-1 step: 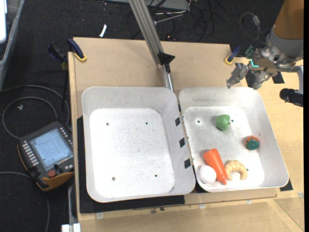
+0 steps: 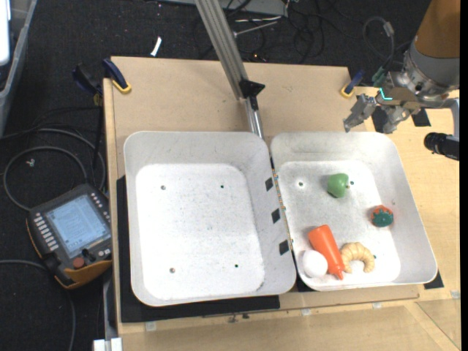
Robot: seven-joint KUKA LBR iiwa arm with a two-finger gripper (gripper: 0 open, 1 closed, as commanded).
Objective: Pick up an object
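Note:
The right bin (image 2: pixel 395 159) holds a green pepper-like piece (image 2: pixel 338 185), a small red strawberry-like piece (image 2: pixel 382 216), an orange carrot (image 2: pixel 327 248), a white egg-like ball (image 2: pixel 315 264) and a tan croissant-like piece (image 2: pixel 358 257). My gripper (image 2: pixel 373 117) hangs above the far edge of the right bin, well apart from all of them. Its two fingers stand spread with nothing between them.
The left bin (image 2: pixel 139 196) sits beside the right one. A grey metal pole (image 2: pixel 223 39) slants from the top down to the gap between the bins. A teach pendant (image 2: pixel 69 229) lies on the floor at the left. Clamps sit at the bench's far corners.

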